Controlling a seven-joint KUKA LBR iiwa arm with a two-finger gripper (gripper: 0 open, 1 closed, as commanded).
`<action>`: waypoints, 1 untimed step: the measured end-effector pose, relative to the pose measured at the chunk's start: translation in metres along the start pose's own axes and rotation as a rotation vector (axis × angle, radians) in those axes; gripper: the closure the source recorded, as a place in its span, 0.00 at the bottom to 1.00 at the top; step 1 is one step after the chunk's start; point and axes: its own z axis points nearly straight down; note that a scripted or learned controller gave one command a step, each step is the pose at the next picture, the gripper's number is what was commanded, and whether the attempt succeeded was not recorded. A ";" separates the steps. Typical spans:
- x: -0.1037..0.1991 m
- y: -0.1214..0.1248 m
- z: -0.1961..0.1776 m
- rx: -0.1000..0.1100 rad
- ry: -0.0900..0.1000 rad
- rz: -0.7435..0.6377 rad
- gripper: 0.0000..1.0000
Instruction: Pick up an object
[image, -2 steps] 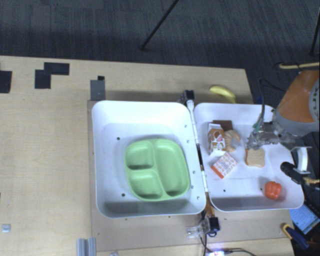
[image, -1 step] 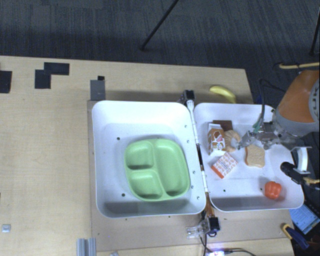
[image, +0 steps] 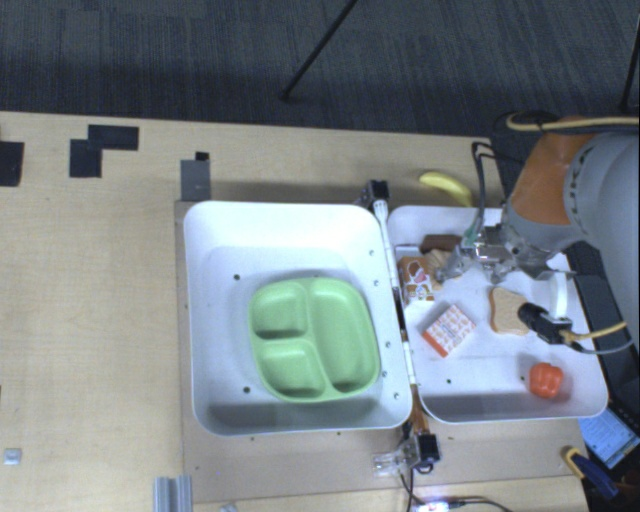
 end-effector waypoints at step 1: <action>0.000 0.002 -0.012 -0.005 -0.001 -0.004 1.00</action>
